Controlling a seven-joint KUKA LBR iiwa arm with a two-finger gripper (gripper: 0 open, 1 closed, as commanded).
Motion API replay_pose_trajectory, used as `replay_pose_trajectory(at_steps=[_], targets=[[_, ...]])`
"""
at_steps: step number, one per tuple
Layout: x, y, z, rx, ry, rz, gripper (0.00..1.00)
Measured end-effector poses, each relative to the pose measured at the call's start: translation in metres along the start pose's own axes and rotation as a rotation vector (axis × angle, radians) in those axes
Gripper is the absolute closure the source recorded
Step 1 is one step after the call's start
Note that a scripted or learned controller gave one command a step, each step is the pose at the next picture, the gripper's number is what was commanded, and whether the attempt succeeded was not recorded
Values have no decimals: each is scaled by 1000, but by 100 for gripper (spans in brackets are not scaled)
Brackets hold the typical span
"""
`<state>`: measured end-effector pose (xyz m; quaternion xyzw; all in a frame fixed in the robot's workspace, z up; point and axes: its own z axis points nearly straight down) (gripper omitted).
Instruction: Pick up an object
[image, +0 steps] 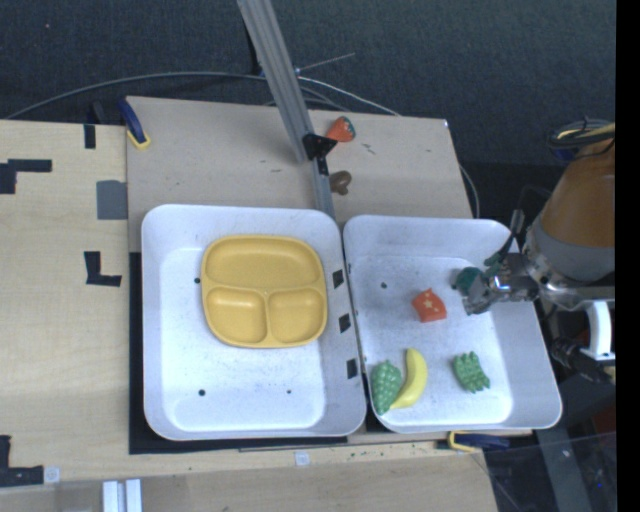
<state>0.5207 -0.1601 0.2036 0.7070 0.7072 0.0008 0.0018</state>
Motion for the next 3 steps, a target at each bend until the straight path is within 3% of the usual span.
replay_pose_trajectory(at_steps=[1, 3], targets=[[0, 1, -53, -2, 0, -1, 100], [100, 50, -32, 5, 3, -7, 100]])
